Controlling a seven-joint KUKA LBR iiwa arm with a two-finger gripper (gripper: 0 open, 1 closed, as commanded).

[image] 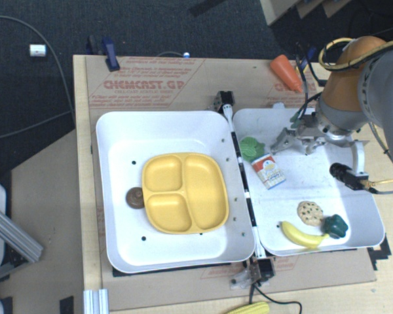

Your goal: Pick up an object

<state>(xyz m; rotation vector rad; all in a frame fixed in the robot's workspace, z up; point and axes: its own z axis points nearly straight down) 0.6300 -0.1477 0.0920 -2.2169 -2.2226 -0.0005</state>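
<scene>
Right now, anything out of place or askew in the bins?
Mostly tidy. One oddity: a brown round object in the left bin lies half tucked under the yellow divided plate's left edge. In the right bin, the small carton lies tilted; no spills or damage visible.

Setting: robotics lab test bench. Evidence: grey arm with orange band [346,87] enters at the frame's right over two white bins [111,175] set side by side on a brown board [150,84] printed with lettering. Dark carpet [85,12] at upper left, loose cable [26,28] across it. Aluminium rail [10,231] at lower left. Toy food, e.g. a banana [301,235], in the right bin.
</scene>
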